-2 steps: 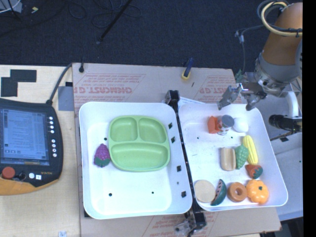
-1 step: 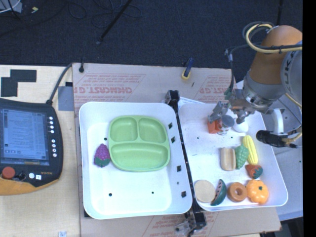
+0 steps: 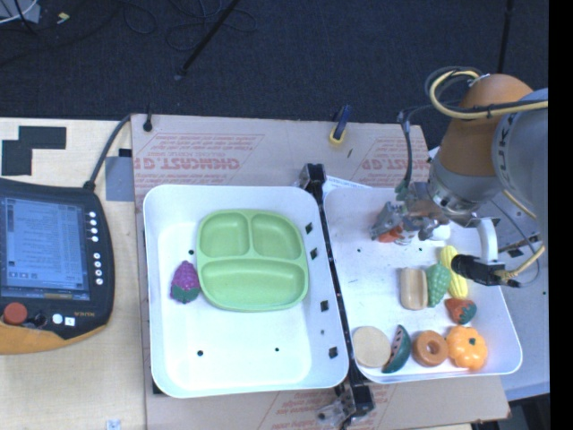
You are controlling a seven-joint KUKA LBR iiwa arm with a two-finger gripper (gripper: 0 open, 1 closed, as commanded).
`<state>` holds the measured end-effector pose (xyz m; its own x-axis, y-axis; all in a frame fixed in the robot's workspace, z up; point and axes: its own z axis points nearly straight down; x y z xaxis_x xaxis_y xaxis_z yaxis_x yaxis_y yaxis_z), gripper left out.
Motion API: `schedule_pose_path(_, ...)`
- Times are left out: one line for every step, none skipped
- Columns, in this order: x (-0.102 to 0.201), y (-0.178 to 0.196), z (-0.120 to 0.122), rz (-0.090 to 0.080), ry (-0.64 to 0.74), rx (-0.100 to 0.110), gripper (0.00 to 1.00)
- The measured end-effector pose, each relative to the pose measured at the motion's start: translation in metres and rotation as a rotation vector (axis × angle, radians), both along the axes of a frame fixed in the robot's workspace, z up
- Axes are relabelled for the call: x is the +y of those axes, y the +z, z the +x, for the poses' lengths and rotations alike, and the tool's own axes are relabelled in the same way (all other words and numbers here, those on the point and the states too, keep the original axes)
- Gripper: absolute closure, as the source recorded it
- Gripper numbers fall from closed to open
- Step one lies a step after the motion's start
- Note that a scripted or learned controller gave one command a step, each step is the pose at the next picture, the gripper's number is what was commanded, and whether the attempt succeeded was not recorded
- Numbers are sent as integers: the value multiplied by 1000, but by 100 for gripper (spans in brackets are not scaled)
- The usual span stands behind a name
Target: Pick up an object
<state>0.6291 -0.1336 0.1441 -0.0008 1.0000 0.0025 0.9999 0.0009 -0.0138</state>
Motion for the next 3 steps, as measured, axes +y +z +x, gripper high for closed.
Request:
schedule_pose_path(2, -58, -2, 1, -1, 1, 0)
schedule_pose_path(1, -49, -1, 1, -2, 3, 100)
schedule_pose_path(1, 10, 3, -2, 1, -11, 100)
